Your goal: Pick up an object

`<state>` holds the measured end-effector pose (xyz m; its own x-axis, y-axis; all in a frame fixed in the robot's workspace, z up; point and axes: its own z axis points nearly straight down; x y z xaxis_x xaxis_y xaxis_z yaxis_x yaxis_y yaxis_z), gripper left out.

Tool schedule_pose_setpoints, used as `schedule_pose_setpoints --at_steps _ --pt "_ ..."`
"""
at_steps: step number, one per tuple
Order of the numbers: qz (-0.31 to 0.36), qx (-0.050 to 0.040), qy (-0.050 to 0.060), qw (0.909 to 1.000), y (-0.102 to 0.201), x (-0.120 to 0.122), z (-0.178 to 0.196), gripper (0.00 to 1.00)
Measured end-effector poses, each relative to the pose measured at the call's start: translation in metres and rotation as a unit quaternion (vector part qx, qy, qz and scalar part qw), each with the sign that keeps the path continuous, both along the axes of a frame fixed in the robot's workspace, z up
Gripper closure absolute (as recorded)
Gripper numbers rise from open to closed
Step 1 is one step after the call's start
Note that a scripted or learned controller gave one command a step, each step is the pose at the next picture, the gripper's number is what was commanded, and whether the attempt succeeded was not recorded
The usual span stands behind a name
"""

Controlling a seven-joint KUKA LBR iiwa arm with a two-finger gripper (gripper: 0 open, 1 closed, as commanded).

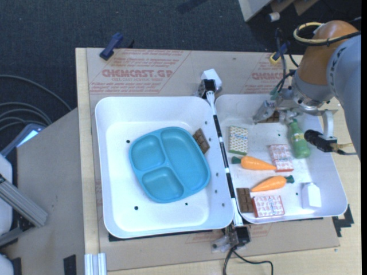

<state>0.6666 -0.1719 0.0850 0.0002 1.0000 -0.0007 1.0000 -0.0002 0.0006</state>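
Observation:
The right bin (338,179) holds two orange carrots (257,164) (269,183), a green bottle (298,141), a pale patterned packet (238,139), two red-and-white packets (280,156) (268,205), a brown bar (243,198) and a white block (312,196). My gripper (274,112) hangs low over the far edge of this bin, just left of and behind the green bottle. Nothing shows in its grasp. The grey wrist and orange band (321,56) rise behind it.
The left bin (114,153) carries a blue divided plate (169,164) with a small brown bar (200,141) at its right edge. A ridge with black clips (221,153) separates the bins. Cardboard (143,70) lies beneath them.

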Motion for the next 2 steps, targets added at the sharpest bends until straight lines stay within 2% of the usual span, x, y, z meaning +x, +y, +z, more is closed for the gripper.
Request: schedule_pose_setpoints --at_steps 1,2 --pt "0.001 0.0012 0.002 1.0000 0.033 0.000 0.000 0.00" --pt "0.001 0.0002 -0.001 1.0000 0.032 0.002 0.013 1.00"
